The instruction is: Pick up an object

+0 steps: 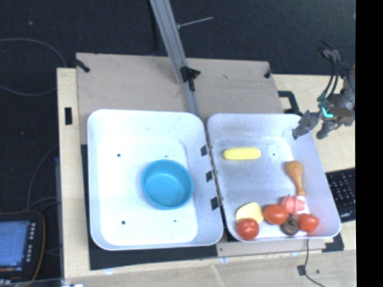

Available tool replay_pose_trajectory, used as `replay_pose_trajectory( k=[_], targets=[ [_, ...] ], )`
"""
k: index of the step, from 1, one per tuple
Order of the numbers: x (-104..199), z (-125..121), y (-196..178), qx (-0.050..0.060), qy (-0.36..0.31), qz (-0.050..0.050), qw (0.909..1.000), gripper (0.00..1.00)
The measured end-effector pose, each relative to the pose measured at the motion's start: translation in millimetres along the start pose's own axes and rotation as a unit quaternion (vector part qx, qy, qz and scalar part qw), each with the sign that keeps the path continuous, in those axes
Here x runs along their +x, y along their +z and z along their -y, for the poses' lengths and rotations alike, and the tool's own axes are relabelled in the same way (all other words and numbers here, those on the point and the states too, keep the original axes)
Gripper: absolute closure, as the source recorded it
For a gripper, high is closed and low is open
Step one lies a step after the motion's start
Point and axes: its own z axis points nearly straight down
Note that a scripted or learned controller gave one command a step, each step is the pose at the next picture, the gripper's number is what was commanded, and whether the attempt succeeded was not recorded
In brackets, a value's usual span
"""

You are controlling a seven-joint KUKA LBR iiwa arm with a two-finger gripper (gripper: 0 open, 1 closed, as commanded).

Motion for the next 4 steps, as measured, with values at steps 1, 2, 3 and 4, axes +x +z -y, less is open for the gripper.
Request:
replay_pose_trajectory(
  k=[1,2,3,4],
  targets=[
    [-0.1,-0.9,-3.0,-0.003,0.0,0.001,1.0,0.0],
    [1.2,8.3,46.7,0.0,0.002,0.001,1.0,0.0],
    [-7.2,1.8,104.0,0.001,0.003,0.001,1.0,0.0],
    [-6.4,1.9,165.9,-0.002,0.003,0.001,1.0,0.0]
  ],
)
